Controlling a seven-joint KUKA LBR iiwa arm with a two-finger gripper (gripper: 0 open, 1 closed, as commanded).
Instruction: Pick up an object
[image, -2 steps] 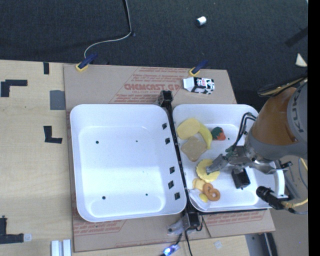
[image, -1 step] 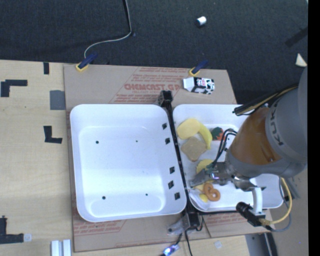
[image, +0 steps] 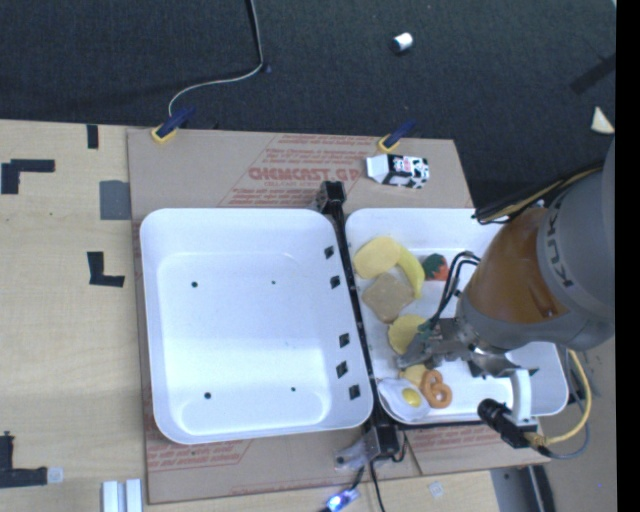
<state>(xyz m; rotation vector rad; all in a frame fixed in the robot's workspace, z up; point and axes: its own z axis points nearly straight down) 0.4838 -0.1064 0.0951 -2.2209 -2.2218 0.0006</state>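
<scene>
The jaws (image: 428, 345) hang low over crowded toy food (image: 392, 290) in the right bin (image: 555, 395) — whether they are parted, I cannot tell — so closely packed neighbours could spoil a clean grip.

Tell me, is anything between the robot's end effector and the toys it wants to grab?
Nothing visible is in the way. The end effector hangs in the right bin, right over the pile of toys: a yellow piece sits just beside it, and a pretzel and an egg lie just below it.
</scene>
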